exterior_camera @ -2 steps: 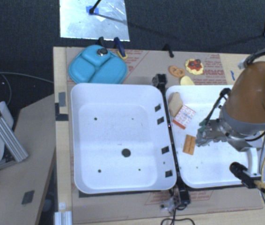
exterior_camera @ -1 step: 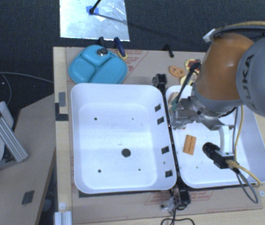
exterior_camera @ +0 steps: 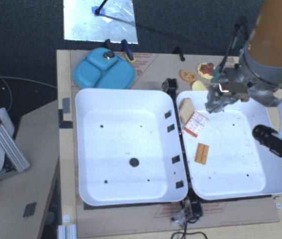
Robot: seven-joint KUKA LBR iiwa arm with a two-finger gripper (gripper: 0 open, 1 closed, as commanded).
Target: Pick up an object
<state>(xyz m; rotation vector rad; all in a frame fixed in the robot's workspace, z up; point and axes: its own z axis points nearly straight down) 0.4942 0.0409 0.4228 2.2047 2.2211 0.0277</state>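
While the jaws hover above the right bin, their opening cannot be told.

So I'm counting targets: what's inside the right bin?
The right bin holds a tan block, a red-and-white packet and an orange wafer. The hand covers its far edge.

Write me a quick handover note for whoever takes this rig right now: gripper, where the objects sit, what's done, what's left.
Gripper: hovering over the back edge of the right bin; nothing seen between its fingers, and whether they are open or shut cannot be made out.
Objects in the right bin: tan block at the back left corner, red-and-white packet against it, orange wafer near the middle-left.
Left bin: a small dark disc.
Done: no pick yet.
Left: descend, grasp one object, lift. The packet looks nearest.
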